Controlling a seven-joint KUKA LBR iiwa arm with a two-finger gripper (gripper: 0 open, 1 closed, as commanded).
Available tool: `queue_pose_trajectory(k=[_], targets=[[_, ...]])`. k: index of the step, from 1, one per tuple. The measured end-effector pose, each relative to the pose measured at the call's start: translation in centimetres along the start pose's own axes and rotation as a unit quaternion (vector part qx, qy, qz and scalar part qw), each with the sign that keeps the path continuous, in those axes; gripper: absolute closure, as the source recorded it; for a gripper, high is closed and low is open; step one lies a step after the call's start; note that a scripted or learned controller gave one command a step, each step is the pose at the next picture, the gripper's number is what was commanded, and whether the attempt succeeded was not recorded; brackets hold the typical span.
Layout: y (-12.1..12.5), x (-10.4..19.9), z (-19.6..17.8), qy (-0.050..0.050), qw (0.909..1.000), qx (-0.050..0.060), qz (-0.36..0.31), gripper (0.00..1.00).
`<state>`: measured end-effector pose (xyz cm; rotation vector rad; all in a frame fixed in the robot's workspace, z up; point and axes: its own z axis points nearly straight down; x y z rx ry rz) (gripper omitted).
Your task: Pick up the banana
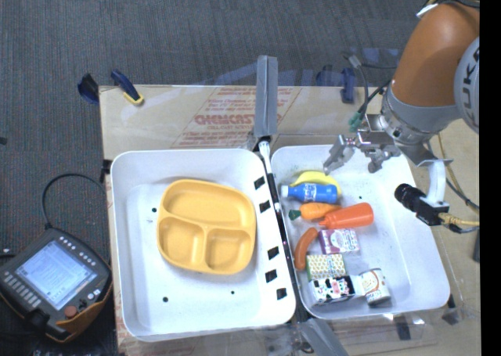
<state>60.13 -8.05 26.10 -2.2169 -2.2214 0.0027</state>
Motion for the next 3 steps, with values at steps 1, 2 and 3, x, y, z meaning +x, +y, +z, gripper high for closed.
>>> queue_pose_trajectory(k=[1, 2, 3], targets=[[4.3, -0.7, 9.1, 0.000, 0.9996, 0.000, 0.029, 0.00], [4.4, -2.9, 17.3, 0.000, 0.9986, -0.001, 0.053, 0.00], [4.4, -2.9, 16.3, 0.001, 0.9985, -0.001, 0.055, 1.00]])
